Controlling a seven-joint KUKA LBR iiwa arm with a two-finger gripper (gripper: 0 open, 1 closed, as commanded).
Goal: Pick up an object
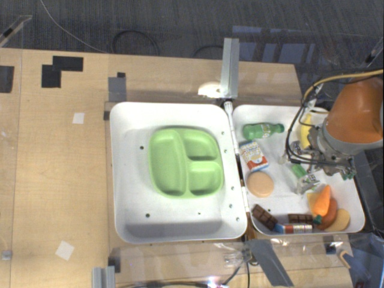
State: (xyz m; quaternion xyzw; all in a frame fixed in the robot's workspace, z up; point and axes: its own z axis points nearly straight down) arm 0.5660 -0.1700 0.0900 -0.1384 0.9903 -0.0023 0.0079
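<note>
While the grey arm with the orange band reaches in from the right edge of the frame, its gripper hangs low over the right shallow white bin, centre-right of the frame; whether the jaws are apart or together cannot be told, wrist and cables cover them; nothing visibly held. Left shallow white bin holds a light green divided plastic tray, mid-frame. In the right bin: green plastic bottle lying at the upper part; small red-and-white carton just below it; round tan disc below the carton; orange carrot-shaped toy at lower right, just beside the gripper; tan rounded piece near the lower right corner; dark brown bar and dark red marker-like stick along the bottom wall. Light wooden surface fills the left of the frame.
</note>
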